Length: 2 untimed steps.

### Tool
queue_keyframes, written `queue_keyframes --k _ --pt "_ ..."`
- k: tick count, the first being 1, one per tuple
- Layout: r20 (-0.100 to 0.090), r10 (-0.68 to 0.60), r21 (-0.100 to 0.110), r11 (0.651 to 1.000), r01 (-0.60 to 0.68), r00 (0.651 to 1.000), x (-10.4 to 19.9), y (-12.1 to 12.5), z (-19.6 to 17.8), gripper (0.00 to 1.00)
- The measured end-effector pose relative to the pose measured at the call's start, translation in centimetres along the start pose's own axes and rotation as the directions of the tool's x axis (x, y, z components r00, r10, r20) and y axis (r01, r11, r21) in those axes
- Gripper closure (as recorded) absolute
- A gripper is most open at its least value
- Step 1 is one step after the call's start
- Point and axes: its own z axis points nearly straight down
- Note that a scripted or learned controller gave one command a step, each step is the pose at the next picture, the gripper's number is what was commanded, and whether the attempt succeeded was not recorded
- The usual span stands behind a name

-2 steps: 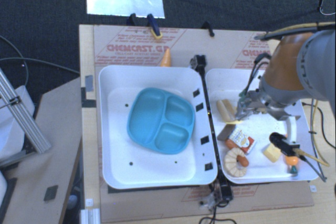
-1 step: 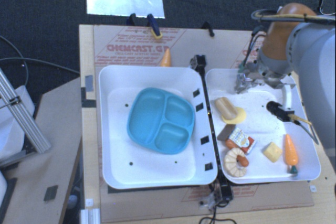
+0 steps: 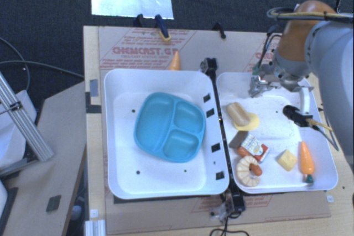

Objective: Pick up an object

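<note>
1. arm position. the gripper (image 3: 258, 87) hangs over the back left corner of the right bin (image 3: 275, 125), above bare bin floor. nothing is seen held in it. whether it is set wide or narrow cannot be told from this view.

2. location of candidate objects. the task names no single object, and all loose items lie in the right bin.
- a bread roll (image 3: 238, 113) lies partly on a yellow disc (image 3: 252, 122), near the gripper and toward the front. it appears to be the closest target.
- a grey block (image 3: 236, 140) and a small carton (image 3: 254, 147) sit touching or nearly touching, against the left wall.
- what looks like a curled shrimp (image 3: 249, 170) lies just in front of the carton.
- a cheese cube (image 3: 287, 160) and a carrot (image 3: 306, 157) lie side by side at the front right, a little apart.

3. layout reasoning. the left bin (image 3: 124, 119) holds one blue plate (image 3: 170, 126), which is wide, flat and probably hard to pinch. the right bin offers smaller, grippable shapes, which likely explains the arm's placement.

4. status. judged as the approach stage, with no lift achieved yet.

5. caution. crowded items by the left wall leave little clearance. the cheese cube stands freer on the bin floor above the surface (image 3: 138, 52).
</note>
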Motion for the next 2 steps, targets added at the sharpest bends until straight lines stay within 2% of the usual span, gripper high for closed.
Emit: queue_keyframes --k 1,2 --pt "-0.003 0.008 0.009 1.000 -0.008 1.000 -4.3 -8.4 1.9 1.00" --pt "-0.001 0.000 -0.001 1.000 0.000 1.000 0.9 -0.2 -3.6 1.00"
